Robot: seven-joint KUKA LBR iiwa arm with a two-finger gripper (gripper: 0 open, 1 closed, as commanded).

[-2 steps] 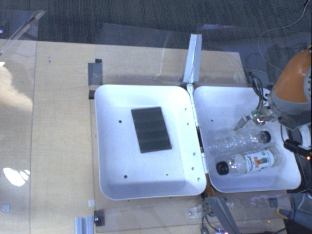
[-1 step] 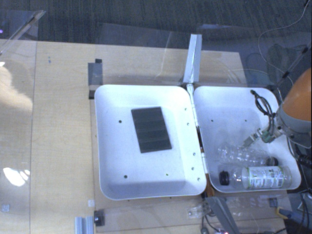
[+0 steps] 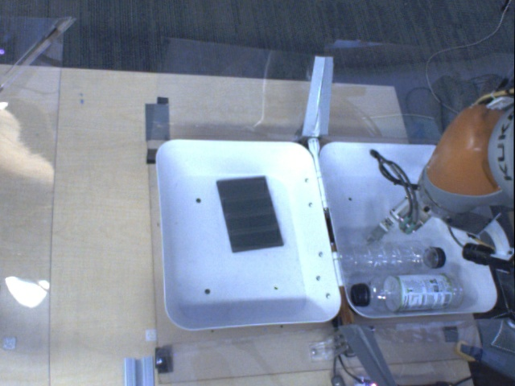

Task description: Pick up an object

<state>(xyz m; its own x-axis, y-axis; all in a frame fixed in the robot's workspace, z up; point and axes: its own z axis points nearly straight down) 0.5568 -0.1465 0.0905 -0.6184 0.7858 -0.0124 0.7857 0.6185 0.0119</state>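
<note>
In the left bin a dark grey ribbed rectangular block lies flat near the middle. The right bin holds two clear plastic bottles with black caps along its near side: one bare bottle and, closer to the front edge, one labelled bottle. My gripper reaches in from the right and hangs low over the right bin, just above the bare bottle. Nothing shows as held in it.
The grey arm with its orange band covers the right side of the right bin. A black cable loops over that bin's back. A metal post stands behind the divider between the bins.
</note>
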